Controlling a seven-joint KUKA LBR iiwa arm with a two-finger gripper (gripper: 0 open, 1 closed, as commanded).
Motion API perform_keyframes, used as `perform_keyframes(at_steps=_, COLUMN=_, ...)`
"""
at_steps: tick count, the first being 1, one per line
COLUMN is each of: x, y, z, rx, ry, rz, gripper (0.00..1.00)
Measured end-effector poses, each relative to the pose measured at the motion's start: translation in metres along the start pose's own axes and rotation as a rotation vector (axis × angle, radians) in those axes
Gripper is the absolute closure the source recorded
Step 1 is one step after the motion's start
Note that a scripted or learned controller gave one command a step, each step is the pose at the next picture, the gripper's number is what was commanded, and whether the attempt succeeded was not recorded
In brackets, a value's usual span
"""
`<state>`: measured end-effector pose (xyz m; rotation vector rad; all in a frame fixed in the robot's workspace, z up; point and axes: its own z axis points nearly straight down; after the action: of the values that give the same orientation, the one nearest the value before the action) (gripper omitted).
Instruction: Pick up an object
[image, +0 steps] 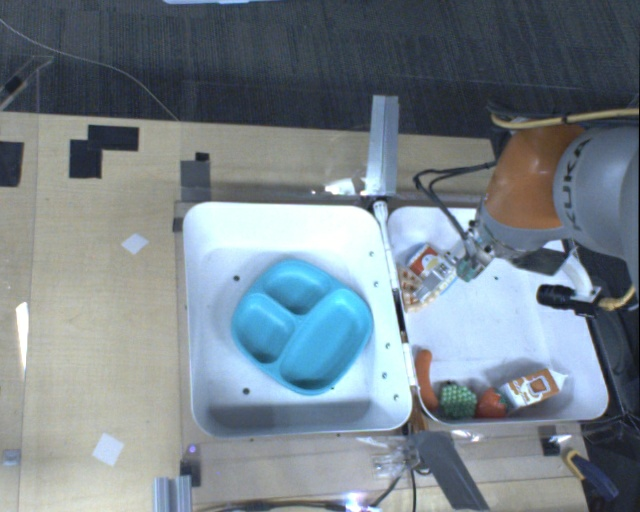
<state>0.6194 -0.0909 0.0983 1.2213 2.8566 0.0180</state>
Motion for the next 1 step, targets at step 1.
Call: perform_keyframes(at_steps=1, x=-0.0022, y=0.0023, z=-0.0114, rx=-0.003, ry=-0.003, rz=-0.002, gripper=1.00)
